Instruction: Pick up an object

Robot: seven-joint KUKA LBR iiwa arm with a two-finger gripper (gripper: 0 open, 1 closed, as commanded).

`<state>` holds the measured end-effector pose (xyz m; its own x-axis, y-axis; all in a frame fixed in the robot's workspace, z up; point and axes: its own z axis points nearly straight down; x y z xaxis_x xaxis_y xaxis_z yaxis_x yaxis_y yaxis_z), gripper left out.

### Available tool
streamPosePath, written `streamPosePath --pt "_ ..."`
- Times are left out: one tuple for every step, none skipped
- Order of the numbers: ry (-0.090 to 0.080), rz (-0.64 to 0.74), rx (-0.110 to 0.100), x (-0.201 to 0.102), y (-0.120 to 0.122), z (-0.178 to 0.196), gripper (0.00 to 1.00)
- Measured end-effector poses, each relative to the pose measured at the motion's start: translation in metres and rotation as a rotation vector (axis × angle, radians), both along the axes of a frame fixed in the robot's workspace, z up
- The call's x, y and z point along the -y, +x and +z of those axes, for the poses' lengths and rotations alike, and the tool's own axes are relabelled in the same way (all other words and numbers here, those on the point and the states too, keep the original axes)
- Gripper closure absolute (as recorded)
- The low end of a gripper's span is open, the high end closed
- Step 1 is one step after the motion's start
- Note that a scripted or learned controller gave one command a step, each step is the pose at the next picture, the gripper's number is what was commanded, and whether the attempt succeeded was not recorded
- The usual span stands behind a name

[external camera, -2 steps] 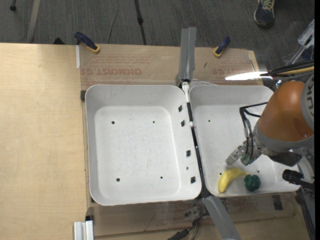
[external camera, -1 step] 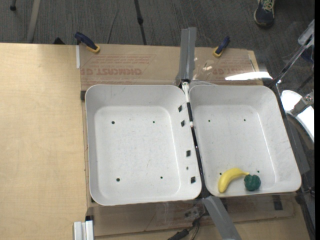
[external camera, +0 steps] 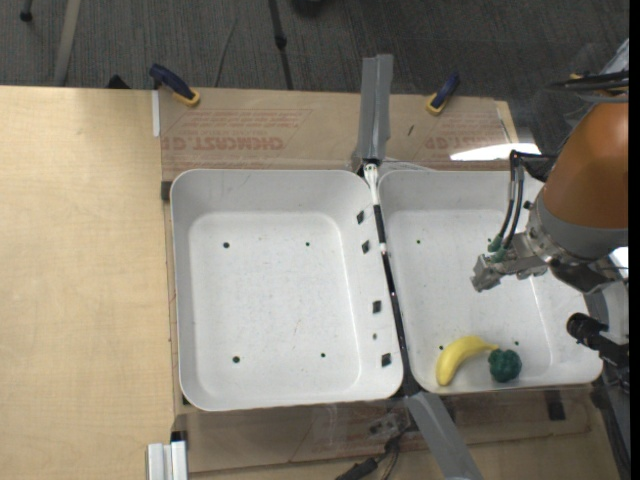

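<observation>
A yellow banana (external camera: 459, 356) lies near the front edge of the right bin (external camera: 430, 208). Just to its right sits a small dark green object (external camera: 505, 365), touching or nearly touching the banana's tip. My gripper (external camera: 487, 274) hangs over the right half of that bin, above and behind both objects, at the end of the grey arm with its orange band (external camera: 598, 163). Nothing shows between its fingers from this angle.
The left bin (external camera: 200, 268) sits beside the right one, separated by a grey divider bar (external camera: 376, 118). Cardboard lies behind the bins, held by two clamps (external camera: 173, 83). A bare wooden benchtop (external camera: 80, 268) stretches to the left.
</observation>
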<state>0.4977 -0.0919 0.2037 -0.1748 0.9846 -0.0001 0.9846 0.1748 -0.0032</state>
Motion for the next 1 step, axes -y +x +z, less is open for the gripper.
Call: streamPosePath --pt "-0.002 -0.005 0.003 0.0268 0.0123 0.0696 1.0"
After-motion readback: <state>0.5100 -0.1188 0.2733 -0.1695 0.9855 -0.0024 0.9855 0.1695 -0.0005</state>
